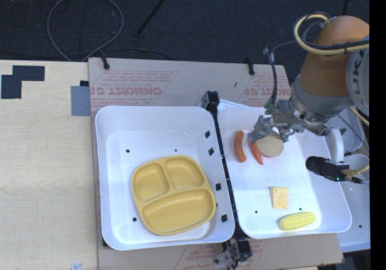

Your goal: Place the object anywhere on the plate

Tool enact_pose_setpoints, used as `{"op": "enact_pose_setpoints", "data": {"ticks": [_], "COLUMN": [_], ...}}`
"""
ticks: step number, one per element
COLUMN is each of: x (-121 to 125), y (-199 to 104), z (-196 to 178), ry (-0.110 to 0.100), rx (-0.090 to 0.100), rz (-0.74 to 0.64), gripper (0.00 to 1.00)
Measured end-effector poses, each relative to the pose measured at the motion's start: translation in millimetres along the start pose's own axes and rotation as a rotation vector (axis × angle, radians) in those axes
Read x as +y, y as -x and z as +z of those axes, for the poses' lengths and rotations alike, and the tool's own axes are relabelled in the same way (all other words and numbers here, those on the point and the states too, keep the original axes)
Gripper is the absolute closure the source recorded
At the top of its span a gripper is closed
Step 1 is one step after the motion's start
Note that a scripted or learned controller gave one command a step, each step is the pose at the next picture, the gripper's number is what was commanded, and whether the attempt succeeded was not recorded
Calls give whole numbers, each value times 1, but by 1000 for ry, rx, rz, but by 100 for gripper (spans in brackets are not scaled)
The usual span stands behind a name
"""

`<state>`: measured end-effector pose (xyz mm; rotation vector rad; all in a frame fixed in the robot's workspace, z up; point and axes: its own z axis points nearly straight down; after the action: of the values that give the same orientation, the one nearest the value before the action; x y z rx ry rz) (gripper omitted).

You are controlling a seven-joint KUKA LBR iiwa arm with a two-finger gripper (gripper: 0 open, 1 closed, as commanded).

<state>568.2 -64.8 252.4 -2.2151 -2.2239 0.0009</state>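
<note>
The gripper [269,134] is seen low in the right white bin [325,214], fingers pinched on a pale round potato-like object [271,147], well apart from the yellow three-compartment plastic plate [173,194] in the left white bin [114,142].

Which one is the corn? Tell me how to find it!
Look at the right white bin, the one without the yellow plate. Go to its front edge, nearest the camera. The corn lies there on its side, just below the flat square cheese slice. It is the long, bumpy, bright yellow thing, not orange like the hot dog.
</note>
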Motion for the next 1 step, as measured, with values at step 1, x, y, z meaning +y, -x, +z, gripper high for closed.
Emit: {"op": "enact_pose_setpoints", "data": {"ticks": [1], "x": [13], "y": [-54], "z": [16], "ry": [-3], "rx": [0], "rz": [0], "gripper": [100]}}
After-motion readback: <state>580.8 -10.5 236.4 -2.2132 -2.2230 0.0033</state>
